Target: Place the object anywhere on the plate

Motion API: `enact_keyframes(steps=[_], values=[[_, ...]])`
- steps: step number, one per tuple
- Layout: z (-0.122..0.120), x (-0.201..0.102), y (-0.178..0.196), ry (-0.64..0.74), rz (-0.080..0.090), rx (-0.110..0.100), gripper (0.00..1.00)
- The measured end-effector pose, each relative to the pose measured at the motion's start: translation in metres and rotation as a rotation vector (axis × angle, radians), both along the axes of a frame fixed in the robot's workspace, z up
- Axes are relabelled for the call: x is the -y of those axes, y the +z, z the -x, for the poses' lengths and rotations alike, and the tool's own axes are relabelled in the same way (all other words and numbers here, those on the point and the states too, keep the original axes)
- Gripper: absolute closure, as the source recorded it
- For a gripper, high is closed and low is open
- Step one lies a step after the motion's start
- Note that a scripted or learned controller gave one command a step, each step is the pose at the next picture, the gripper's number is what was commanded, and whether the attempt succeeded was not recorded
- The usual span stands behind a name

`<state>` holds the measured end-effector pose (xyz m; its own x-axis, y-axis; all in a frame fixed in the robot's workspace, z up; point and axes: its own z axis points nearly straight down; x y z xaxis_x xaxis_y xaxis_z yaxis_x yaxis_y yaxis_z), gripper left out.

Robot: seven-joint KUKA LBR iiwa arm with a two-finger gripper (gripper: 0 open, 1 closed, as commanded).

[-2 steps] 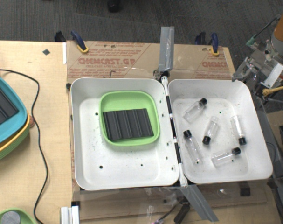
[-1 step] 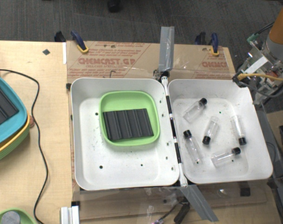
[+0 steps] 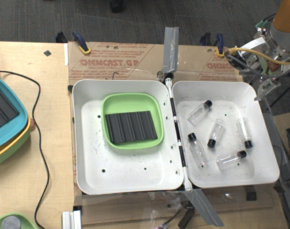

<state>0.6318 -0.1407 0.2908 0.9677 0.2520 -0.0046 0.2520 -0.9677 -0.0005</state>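
Note:
A green square plate [image 3: 133,105] lies in the left white bin [image 3: 87,151], with a dark ridged insert [image 3: 131,127] resting on it. Several clear vials with black caps lie scattered in the right white bin [image 3: 259,173]; one vial [image 3: 201,111] is at the upper left, another [image 3: 215,133] near the middle, a third [image 3: 230,160] toward the front. My gripper [image 3: 265,82] hangs at the top right, over the right bin's far right corner, well above the vials and with cables around its wrist. Nothing shows in its grasp.
A metal clamp strip [image 3: 170,51] rises at the back between the two bins. Brown cardboard [image 3: 111,58] lies behind the bins. Teal and yellow-green containers [image 3: 8,123] stand at the far left, with a black cable [image 3: 39,137] trailing across the wooden bench.

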Motion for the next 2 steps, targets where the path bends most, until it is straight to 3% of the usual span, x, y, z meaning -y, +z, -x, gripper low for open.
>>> enact_keyframes(steps=[1,2], values=[[0.005,0.020,-0.028,-0.050,0.000,-0.002,0.00],[0.021,-0.035,0.008,-0.054,0.000,0.000,0.00]])
